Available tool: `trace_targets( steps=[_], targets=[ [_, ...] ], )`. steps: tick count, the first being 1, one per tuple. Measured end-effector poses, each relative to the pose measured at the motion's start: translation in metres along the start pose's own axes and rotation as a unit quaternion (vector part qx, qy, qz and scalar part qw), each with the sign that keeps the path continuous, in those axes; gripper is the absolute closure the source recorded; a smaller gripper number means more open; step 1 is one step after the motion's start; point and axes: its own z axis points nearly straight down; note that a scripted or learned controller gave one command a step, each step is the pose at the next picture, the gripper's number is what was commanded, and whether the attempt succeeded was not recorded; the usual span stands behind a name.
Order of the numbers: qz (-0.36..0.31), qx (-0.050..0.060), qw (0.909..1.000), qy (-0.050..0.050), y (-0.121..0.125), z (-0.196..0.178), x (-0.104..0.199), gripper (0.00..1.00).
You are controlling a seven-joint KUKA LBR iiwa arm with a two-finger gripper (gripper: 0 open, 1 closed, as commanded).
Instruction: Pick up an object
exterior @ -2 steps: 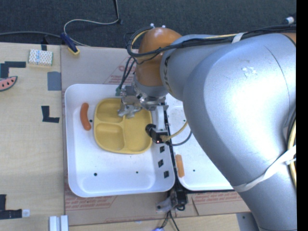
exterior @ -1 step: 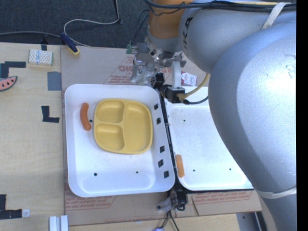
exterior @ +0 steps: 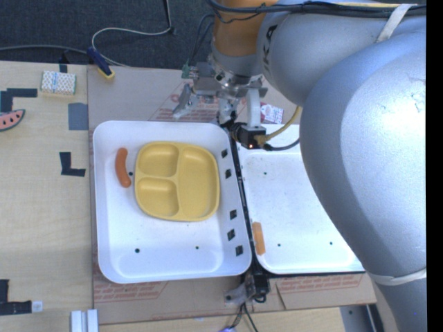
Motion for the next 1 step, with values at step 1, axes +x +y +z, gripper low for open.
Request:
trace_targets(
  steps=[1],
  targets=[
    [-0.001,0.0,1.0,-0.001,0.0001,-0.0097,0.0002,1.0]
  ],
)
